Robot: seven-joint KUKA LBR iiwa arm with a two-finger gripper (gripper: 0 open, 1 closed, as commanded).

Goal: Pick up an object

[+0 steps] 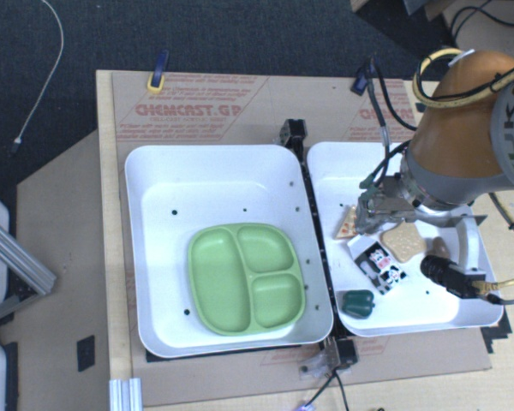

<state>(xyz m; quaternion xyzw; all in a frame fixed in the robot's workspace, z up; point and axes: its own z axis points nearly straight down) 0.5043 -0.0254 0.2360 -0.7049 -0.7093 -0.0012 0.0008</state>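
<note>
My gripper (370, 216) is lowered into the right bin (411, 317), just right of a small tan and red wedge (347, 223) that looks like a toy pizza slice. A tan, toast-like piece (404, 246) lies below the wrist. Beside it is a white packet with black and red print (379, 265). A dark green rounded object (357, 302) sits near the bin's front left corner. The arm's body covers the back right of this bin.
The left bin (154, 187) holds a green divided plate (245, 277) in its front half. A black clamp (293, 132) sits at the back between the bins, with a narrow divider running forward from it.
</note>
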